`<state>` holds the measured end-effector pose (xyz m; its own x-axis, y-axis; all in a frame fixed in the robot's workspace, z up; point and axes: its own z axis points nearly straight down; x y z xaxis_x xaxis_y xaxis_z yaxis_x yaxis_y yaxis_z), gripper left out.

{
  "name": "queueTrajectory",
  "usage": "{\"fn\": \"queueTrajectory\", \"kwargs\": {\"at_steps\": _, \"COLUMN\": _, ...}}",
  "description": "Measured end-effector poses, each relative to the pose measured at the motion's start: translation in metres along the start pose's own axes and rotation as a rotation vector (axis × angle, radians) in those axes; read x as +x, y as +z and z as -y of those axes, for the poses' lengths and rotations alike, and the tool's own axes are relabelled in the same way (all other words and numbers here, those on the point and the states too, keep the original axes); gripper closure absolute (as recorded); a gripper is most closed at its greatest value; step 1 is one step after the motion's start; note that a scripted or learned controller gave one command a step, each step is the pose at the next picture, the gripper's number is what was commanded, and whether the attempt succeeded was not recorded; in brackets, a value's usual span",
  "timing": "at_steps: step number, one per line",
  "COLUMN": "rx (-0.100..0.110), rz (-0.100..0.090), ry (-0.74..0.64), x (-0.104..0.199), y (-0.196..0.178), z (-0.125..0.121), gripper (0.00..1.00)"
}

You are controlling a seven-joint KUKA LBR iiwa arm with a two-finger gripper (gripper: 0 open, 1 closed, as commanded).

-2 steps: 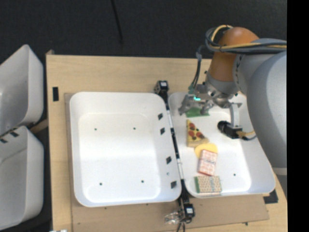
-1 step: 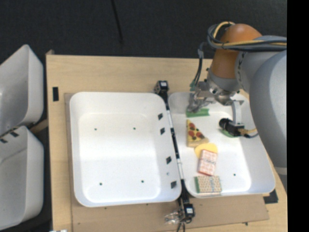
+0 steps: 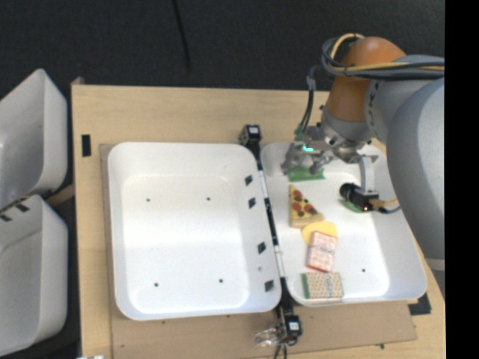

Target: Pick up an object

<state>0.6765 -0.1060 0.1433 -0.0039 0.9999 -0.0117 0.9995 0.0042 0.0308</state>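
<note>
- Starting at the gripper [image 3: 305, 158]: parked low over the far end of the right bin [image 3: 374, 268], close to the wall shared with the other bin. Honestly can't tell how far open it is, or whether it's got hold of anything.
- Right underneath, poking out on the camera side: a flat green piece [image 3: 308, 175]. Looks to be touching the gripper, but can't tell if gripped or just lying on the bin floor.
- A little nearer the camera from there: a toy pizza slice [image 3: 301, 204], lying flat, narrow end toward the gripper.
- Next out along the same line: a yellow disc [image 3: 317, 230], right against the slice's wide end.
- Then a pink-and-white box [image 3: 322, 253], overlapping the disc's edge.
- Farthest from the gripper: a speckled box with green edges [image 3: 323, 286], by the bin's near wall.
- Across the shared wall from the gripper: the left bin [image 3: 179, 230].
- Above and behind the gripper: the grey arm [image 3: 359, 88] with its orange band, reaching in from the view's right.
</note>
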Motion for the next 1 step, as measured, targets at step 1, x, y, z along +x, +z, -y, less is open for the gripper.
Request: {"fn": "queueTrajectory", "kwargs": {"at_steps": 1, "rx": 0.021, "rz": -0.007, "ry": 0.003, "x": 0.0038, "y": 0.0388, "z": 0.0240, "gripper": 0.00}}
